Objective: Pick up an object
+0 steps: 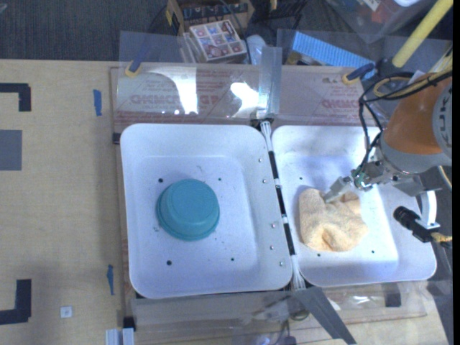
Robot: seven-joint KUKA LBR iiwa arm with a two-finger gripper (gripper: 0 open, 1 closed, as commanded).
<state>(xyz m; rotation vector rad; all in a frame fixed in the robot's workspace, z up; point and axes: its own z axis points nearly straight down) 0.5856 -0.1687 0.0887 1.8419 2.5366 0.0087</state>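
**binwatcher:** So the right shallow white plastic bin [413,261] has a crumpled pale-yellow cloth [330,221] lying toward its left-centre, all bunched up in a lump. The grey arm with the orange band [417,124] comes in from the right and slants down, and the pincer [338,190] sits right at the cloth's upper edge.

**kuka_fan:** Is it actually holding the thing?

**binwatcher:** Honestly can't tell. The tip looks like it's touching the fabric or just above it, but the fingers blur together from this angle, so whether they're apart or closed, I can't say. No fabric looks lifted; the cloth lies flat on the bin floor.

**kuka_fan:** What's in the other bin?

**binwatcher:** The left shallow white plastic bin [140,264] has a teal round bowl turned upside down [188,208], sitting a bit left of centre, well apart from the arm. Both bins sit side by side on the light wooden counter [57,192], touching along the middle. Behind them there's a clear plastic sheet with red lettering [180,92], catching some glare.
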